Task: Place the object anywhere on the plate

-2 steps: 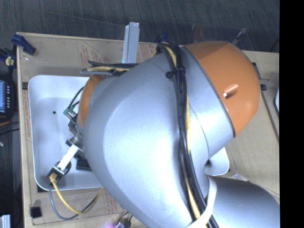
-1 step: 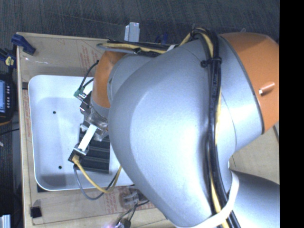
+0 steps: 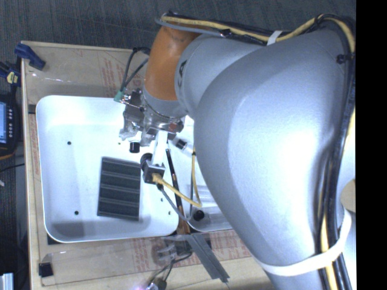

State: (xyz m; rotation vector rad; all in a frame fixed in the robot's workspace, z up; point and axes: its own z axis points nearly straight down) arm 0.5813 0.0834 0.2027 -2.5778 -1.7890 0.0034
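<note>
A dark ribbed rectangular plate (image 3: 120, 189) lies flat in the lower middle of the left white bin (image 3: 60, 162). My gripper (image 3: 135, 136) hangs over this bin, just above the plate's upper right corner and slightly apart from it. Its metal body and the orange wrist band sit behind it toward the upper right. A small dark piece (image 3: 134, 147) shows right under the gripper, and I cannot tell what it is. Black parts and a yellow cable (image 3: 175, 193) trail from the wrist down along the bin's right side.
The big grey arm (image 3: 272, 144) covers nearly all of the right bin, leaving a strip of its rim (image 3: 208, 225) visible. A blue clamp (image 3: 29, 55) sits at the bench's top left corner. A metal bracket (image 3: 181, 252) lies on the front board.
</note>
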